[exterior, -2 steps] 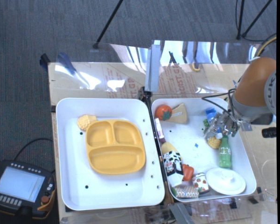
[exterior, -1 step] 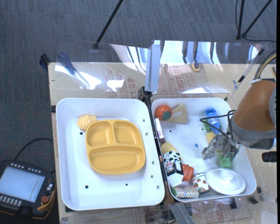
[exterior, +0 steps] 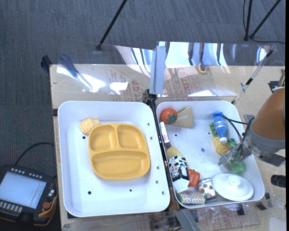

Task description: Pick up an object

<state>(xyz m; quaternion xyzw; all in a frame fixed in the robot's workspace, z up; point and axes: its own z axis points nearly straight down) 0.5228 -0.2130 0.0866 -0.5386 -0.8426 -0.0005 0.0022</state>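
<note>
My gripper (exterior: 231,158) is low in the right bin (exterior: 202,107), near its right wall, under the grey wrist and orange band. It hangs right beside a small green object (exterior: 238,167) and just below a yellow corn piece (exterior: 221,146). A blue bottle (exterior: 220,125) lies just above the corn. The wrist hides how the gripper meets these things. Nothing is visibly held.
The right bin also holds a red tomato (exterior: 168,115), a tan wedge (exterior: 184,118), a cow-patterned item (exterior: 178,167), a white round lid (exterior: 233,186) and a small patterned cup (exterior: 207,189). In the left bin (exterior: 77,186) lie a yellow divided plate (exterior: 119,150) and a small yellow toy (exterior: 89,125).
</note>
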